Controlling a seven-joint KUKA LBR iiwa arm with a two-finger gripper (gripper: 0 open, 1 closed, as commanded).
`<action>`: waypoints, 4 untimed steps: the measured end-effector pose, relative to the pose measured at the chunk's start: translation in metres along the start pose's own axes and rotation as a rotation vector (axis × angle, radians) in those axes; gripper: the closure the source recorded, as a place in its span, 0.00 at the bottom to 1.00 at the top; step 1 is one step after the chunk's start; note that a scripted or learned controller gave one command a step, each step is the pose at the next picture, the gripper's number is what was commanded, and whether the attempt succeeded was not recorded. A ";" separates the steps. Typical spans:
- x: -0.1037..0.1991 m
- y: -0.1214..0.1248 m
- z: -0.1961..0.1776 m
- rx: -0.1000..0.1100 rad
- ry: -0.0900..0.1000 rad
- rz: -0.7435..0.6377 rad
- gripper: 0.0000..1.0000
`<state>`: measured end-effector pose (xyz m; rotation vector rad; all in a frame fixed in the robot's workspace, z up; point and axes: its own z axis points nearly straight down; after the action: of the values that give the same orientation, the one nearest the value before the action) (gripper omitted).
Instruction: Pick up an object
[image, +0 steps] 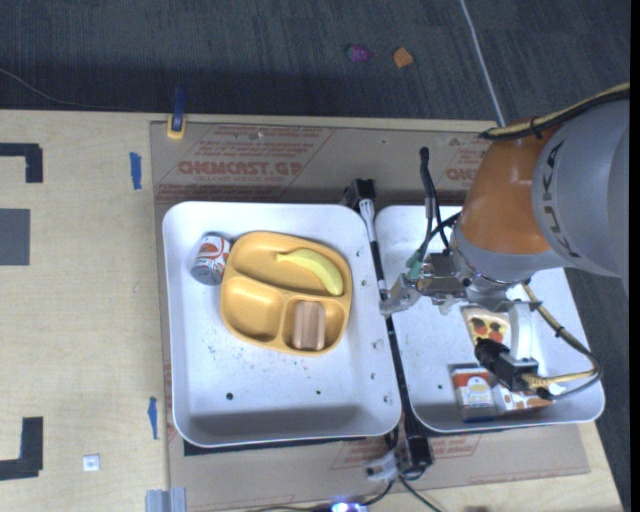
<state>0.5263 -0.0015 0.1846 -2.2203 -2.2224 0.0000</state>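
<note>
Red print on the brown cardboard sheet (300, 150) under the two white bins reads approx. "CHEMCAST GP", repeated faintly elsewhere on the sheet. Grey robot arm (590, 190) shows part of black "KUKA" lettering. Small printed carton (478, 392) in the right bin has label graphics, too small to read.

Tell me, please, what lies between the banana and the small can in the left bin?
In the camera view, between the banana and the can lies the yellow tray's rim and bare compartment floor.
</note>
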 end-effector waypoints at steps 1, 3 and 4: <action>0.000 0.000 0.000 0.000 0.000 0.000 0.00; -0.099 0.036 0.042 -0.003 -0.002 0.002 0.00; -0.094 0.041 0.089 -0.001 0.000 0.000 0.00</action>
<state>0.5677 -0.0959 0.0955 -2.2208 -2.2233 -0.0007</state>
